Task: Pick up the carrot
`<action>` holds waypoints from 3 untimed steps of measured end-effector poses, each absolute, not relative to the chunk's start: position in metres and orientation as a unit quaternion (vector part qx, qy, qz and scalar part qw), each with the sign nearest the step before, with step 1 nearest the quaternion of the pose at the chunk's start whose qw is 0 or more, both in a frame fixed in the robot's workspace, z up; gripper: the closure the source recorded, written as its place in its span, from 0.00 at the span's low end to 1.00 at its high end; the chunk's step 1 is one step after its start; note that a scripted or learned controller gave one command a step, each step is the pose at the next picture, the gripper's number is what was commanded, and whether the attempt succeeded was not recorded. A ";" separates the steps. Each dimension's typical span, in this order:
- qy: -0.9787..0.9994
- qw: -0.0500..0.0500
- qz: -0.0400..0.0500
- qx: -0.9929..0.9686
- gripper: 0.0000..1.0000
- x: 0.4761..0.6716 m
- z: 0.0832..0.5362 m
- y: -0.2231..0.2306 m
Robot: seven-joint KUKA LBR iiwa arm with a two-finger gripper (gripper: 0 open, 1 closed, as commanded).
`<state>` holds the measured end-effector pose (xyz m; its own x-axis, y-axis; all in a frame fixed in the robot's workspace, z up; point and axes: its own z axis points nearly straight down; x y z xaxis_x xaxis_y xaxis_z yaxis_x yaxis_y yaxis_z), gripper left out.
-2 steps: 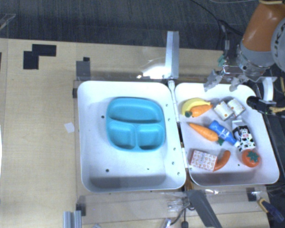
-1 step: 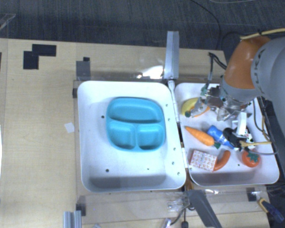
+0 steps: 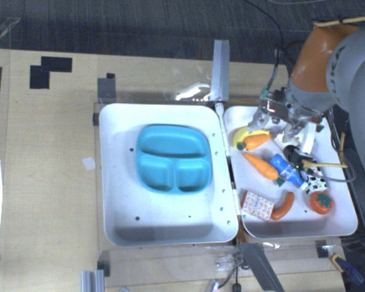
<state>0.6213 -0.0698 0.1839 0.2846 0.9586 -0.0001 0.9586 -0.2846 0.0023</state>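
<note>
I see the carrot (image 3: 261, 165) lying diagonally mid right bin (image 3: 347, 224), crowded: blue item (image 3: 285, 166) touching its right, mango-like fruit (image 3: 256, 141) just above. Gripper (image 3: 287, 121) hovers nr bin's far edge; finger state: can't tell. Left bin (image 3: 115, 224) holds blue tray (image 3: 173, 157) w/ open margins.

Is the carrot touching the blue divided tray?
Apart. The camera view shows the carrot in the right bin and the blue tray in the left bin, with both bin walls between them.

Robotics lab, bench (image 3: 42, 181) with two white bins (image 3: 109, 224), grey arm (image 3: 347, 59), loose cables (image 3: 274, 11)
</note>
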 end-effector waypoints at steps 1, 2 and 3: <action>0.643 0.006 0.004 0.766 0.00 0.591 0.124 -0.094; 0.643 0.006 0.004 0.766 0.00 0.591 0.124 -0.094; 0.629 0.016 0.016 0.777 0.00 0.566 0.109 -0.089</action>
